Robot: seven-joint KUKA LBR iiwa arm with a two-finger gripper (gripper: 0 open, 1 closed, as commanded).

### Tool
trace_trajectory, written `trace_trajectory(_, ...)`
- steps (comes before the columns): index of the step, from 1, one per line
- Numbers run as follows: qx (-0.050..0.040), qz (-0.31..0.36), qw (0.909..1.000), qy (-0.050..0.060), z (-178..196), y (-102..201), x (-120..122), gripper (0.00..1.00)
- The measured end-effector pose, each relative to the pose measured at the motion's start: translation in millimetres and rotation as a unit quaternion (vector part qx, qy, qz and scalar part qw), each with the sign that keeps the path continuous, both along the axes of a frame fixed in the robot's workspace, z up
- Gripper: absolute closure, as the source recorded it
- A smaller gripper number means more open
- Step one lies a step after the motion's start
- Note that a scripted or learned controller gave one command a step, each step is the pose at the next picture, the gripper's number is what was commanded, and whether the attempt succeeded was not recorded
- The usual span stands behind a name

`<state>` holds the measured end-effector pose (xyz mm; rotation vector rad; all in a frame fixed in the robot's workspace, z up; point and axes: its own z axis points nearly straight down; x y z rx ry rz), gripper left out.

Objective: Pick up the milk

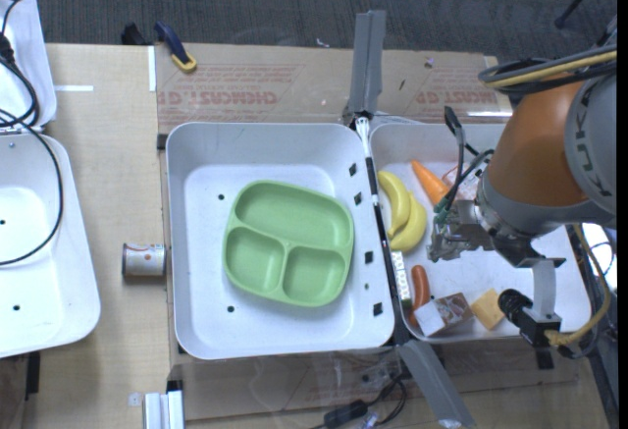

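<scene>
The milk (444, 312), a small white and brown carton, lies on its side at the front left corner of the right bin (564, 250). My gripper (444, 242) hangs over the middle of that bin, just right of the banana (404, 211) and behind the milk, apart from it. Its tip points down at bare white bin floor. The grey and orange arm (549, 157) covers the right part of the bin.
A carrot (428, 182) lies behind the gripper. A red sausage (420, 286) and a yellow cheese wedge (487, 307) flank the milk. The left bin (196, 250) holds a green divided plate (289, 242). A small can (143, 260) lies outside it on the left.
</scene>
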<state>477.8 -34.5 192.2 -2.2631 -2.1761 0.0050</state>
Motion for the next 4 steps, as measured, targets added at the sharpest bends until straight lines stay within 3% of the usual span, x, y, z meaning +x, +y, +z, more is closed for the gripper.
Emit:
trace_trajectory(1,-0.0009,0.001,1.0,0.001,8,-1,1,1.0)
trace_trajectory(2,-0.0008,0.059,0.9983,-0.001,102,-3,1,1.0)
trace_trajectory(3,0.0,0.101,0.9949,0.0,61,34,0,1.0)
trace_trajectory(4,0.0008,0.225,0.9743,0.001,23,-27,0,1.0)
